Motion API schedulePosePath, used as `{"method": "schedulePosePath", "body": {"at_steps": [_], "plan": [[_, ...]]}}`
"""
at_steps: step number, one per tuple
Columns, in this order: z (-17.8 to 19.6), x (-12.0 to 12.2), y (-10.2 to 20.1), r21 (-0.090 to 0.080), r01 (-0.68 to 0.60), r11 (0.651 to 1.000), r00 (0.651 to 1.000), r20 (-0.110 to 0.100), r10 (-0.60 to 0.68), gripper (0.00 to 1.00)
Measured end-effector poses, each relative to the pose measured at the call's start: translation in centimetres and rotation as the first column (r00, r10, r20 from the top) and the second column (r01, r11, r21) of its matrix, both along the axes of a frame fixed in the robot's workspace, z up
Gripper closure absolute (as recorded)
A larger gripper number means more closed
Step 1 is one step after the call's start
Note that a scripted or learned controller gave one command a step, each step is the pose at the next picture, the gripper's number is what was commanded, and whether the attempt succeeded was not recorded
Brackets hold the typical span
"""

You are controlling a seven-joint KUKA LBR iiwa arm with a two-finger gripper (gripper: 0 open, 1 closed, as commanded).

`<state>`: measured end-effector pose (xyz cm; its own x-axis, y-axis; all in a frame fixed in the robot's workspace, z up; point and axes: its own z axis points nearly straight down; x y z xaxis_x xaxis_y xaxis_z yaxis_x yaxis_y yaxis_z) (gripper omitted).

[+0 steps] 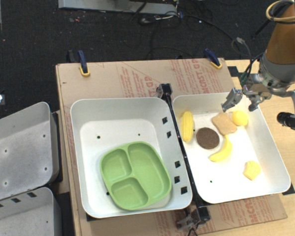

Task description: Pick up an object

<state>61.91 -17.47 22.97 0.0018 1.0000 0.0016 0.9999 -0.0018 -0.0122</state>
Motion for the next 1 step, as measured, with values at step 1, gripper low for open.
{"method": "schedulePosePath", "body": {"at_steps": [1], "plan": [[0.78, 0.27, 0.03, -0.002, -0.002, 1.0, 1.0, 0.013, 0.002, 0.0]]}}
